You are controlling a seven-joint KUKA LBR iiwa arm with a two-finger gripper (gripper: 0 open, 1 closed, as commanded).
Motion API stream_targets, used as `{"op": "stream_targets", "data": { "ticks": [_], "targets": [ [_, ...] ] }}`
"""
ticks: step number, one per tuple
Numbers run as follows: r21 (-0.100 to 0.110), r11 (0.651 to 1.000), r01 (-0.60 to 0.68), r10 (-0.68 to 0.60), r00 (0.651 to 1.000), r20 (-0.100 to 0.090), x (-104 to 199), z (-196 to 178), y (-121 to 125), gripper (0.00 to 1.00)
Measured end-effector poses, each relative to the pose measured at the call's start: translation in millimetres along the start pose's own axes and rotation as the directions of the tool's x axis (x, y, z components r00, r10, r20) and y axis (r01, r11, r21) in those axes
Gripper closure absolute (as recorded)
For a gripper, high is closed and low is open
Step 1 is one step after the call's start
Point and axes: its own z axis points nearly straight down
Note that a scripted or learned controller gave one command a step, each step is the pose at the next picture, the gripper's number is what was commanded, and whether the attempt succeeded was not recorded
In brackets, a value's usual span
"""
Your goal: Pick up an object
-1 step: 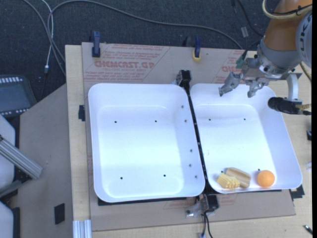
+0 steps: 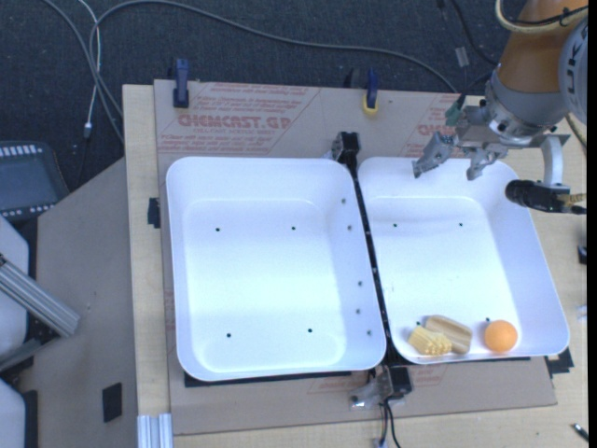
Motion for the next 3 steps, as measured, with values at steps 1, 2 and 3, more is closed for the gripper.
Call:
{"op": "stream_targets", "data": {
  "ticks": [1, 2, 3],
  "targets": [
    [0.003, 1.000, 0.001, -0.001, 1.000, 0.000, 4.1, 60.9, -2.8, 0.00],
    [0.006, 1.000, 0.000, 0.000, 1.000, -0.001, 1.5, 123.6, -4.2, 0.00],
    [0.001, 1.000, 0.000, 0.000, 1.000, 0.000, 1.9, 134.1, -4.2, 0.00]
  ]
}}
